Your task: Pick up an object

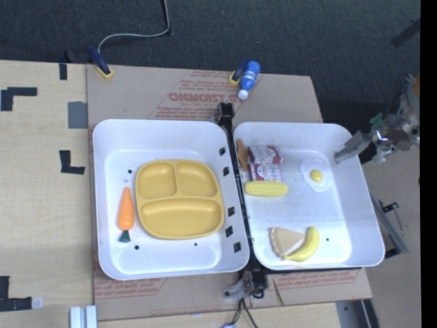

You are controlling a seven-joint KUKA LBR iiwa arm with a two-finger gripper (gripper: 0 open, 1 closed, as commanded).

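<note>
Nothing had been picked yet. The right bin (355, 203) lay just left of the gripper (369, 144), whose grip state I cannot tell; the egg (316, 176), nearest it, sat below-left, untouched.

Both white bins, left bin (109, 183) and right bin (355, 203), look like smooth moulded plastic with a faint sheen. In the left one, the yellow divided plate (180, 199) is matt plastic, and the carrot (125, 210) beside it looks like smooth, slightly glossy plastic. In the right one, the corn cob (265, 189), banana (306, 246) and fried egg (316, 176) look like glossy toy plastic; the red-and-white packet (263, 161) looks crinkled. Brown printed cardboard (184, 98), matt, lies under the bins on the pale wood-grain bench (41, 217).
</note>
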